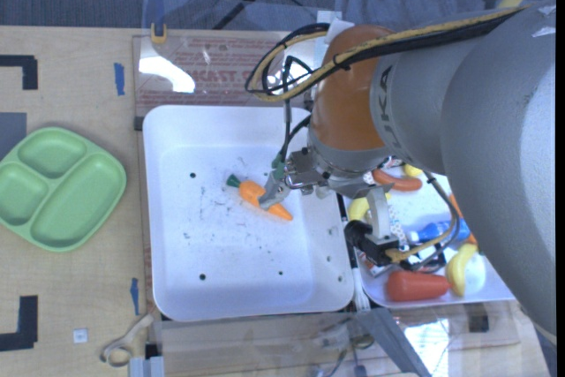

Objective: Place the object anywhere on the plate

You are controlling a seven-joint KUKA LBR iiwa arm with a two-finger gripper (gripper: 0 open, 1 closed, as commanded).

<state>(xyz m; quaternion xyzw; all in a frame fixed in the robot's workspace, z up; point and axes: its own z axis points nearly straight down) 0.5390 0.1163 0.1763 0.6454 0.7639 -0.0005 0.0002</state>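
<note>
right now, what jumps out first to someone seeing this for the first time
The big grey arm with its orange band dominates the right side, reaching over the left white bin. Its end effector sits right at a toy carrot near the bin's middle. A green divided plate lies off on the wooden bench at far left, and the right bin holds a jumble of colourful toy food.

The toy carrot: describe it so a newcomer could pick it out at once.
Start at the left white bin, the one nearer the green three-compartment plate. Near its right side, by the arm's gripper, lies a small orange plastic carrot with a green top. It is the one toy in that bin; the red, yellow and blue toys lie in the other bin.
</note>
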